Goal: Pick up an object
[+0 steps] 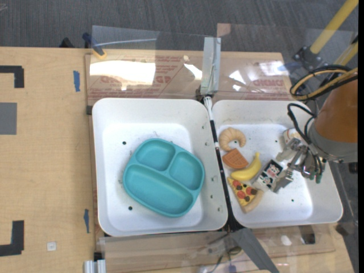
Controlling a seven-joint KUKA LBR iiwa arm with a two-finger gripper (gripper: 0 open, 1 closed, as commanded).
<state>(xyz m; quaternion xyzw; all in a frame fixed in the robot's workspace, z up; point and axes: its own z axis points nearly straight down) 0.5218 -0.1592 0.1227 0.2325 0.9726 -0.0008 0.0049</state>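
Camera view: two white bins side by side. Left bin (108, 152) holds one teal divided plate (164, 177), three compartments, nothing in them. Right bin (324, 203) holds the toy food, clustered at its left side, close to the divider: one croissant (232, 136) at the top, one orange wedge-shaped piece (235, 160) just below it, one banana (248, 170) touching or overlapping that wedge, one pizza slice (245, 194) below the banana. That makes four food items, one of each. Also one small black-and-white object (271, 174) just right of the banana; too small to identify.

The arm (341, 118) comes in from the right, orange band visible, with cables looped above it. The gripper (286, 174) sits low in the right bin, its metal fingers angled down-left toward the black-and-white object and seemingly touching or just beside it. How far apart the fingers are cannot be made out from this angle, and nothing is clearly seen between them, so no hold can be claimed.

Task progress, as a judgement: approach looks done, since the gripper is down at object level next to a candidate. Grasp unconfirmed, lift not done. All counted items lie on the bin floor. Left to do: close on one object and raise it clear of the bin.
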